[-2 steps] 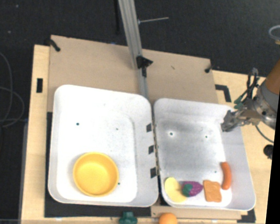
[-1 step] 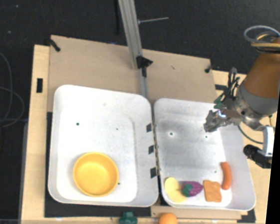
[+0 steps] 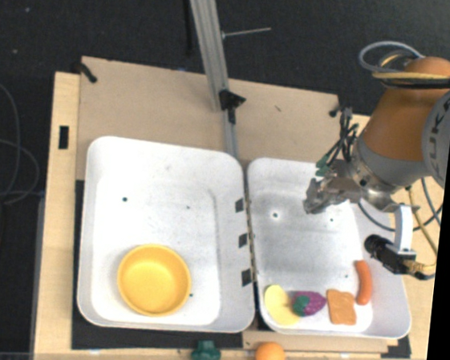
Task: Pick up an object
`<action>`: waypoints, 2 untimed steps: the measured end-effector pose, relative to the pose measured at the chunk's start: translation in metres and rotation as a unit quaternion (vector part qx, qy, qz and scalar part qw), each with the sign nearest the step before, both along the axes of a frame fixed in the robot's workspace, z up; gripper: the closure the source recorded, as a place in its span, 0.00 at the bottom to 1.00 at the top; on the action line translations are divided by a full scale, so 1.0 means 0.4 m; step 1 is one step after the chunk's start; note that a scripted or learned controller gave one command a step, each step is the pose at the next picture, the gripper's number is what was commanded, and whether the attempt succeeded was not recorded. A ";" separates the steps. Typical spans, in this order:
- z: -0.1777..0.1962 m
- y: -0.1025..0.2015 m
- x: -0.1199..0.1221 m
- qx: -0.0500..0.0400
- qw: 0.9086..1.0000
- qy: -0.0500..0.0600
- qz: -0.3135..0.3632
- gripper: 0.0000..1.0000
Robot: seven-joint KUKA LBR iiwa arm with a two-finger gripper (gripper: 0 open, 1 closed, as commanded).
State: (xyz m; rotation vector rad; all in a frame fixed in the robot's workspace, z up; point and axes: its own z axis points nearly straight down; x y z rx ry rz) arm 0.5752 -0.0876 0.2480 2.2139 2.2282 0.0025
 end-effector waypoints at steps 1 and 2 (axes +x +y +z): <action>0.007 0.157 0.014 0.001 1.000 0.000 0.001 1.00; 0.026 0.295 0.019 0.000 1.000 0.000 0.001 1.00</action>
